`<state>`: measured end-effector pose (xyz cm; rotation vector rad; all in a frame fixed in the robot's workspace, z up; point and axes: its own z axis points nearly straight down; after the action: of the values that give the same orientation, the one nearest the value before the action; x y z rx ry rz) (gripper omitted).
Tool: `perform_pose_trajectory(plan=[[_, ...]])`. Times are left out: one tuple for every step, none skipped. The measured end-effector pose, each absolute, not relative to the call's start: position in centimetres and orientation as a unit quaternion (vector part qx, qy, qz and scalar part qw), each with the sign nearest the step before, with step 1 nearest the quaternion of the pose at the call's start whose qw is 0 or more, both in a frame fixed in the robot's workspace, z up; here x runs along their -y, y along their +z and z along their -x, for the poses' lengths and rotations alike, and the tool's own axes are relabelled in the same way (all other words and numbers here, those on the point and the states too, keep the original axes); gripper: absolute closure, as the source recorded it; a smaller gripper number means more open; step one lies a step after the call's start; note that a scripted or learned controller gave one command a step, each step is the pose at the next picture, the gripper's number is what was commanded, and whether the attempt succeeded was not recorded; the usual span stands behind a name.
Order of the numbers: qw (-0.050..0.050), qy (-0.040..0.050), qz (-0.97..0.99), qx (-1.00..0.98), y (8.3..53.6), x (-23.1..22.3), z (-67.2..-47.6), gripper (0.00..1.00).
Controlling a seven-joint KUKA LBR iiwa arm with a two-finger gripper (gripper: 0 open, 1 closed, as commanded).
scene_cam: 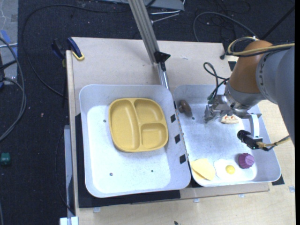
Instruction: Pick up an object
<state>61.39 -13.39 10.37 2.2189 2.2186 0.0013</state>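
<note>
Your two-finger claw [212,116] hangs in the right shallow white bin [206,142], beside a small pale pastry-like piece [230,120]; its spread you cannot tell. No readable writing.

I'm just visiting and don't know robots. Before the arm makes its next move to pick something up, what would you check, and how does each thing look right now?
1. Gripper over the right bin: ok, it hangs above the bin's upper part.
2. A target close by: ok, a small pale orange-and-white item lies just right of the gripper.
3. Anything held between the fingers: cannot tell from this slant.
4. Other pickable things present: ok, brown piece, purple piece, fried egg and yellow slice lie in the same bin.
5. Yellow divided tray out of the way: ok, it sits in the left bin.
</note>
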Motion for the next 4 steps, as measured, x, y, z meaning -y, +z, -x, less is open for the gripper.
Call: perform_pose_trajectory(plan=[[0.002,0.0014,-0.707,-0.707,15.5,13.2,-60.5,1.00],[0.003,0.0021,-0.706,-0.708,21.7,12.5,-61.0,1.00],[0.001,0.0005,-0.706,-0.708,21.5,12.5,-61.0,1.00],[0.001,0.0013,-0.704,-0.710,22.6,7.0,-61.6,1.00]])
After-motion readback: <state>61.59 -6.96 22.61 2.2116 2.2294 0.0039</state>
